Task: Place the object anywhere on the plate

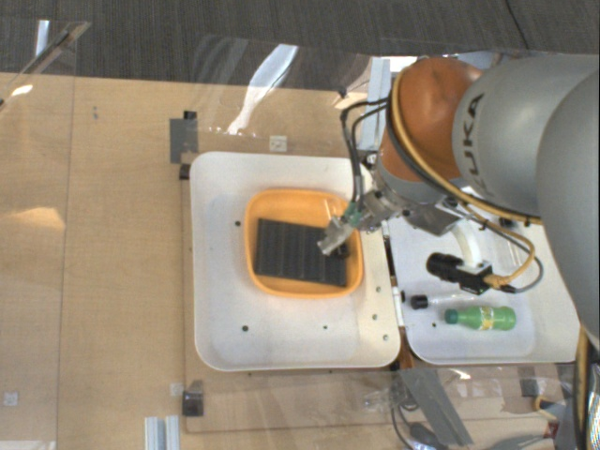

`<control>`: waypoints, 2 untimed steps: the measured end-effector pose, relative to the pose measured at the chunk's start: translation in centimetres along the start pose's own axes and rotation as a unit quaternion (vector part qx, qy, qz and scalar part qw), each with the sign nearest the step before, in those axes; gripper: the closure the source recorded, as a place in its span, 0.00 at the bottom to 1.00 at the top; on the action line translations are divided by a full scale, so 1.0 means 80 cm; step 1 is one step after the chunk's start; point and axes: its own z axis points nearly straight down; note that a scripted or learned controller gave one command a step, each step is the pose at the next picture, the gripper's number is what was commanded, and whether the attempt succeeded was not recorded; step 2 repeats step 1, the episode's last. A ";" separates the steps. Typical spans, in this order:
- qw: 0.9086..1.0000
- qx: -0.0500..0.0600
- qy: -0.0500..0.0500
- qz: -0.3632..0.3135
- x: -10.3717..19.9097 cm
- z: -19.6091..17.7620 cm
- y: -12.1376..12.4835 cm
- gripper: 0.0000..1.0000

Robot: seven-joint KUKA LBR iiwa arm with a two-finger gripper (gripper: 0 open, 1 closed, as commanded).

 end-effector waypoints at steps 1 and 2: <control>0.999 0.000 -0.001 -0.047 -0.075 -0.013 -0.014 0.00; 0.999 0.000 -0.001 -0.047 -0.075 -0.013 -0.014 0.00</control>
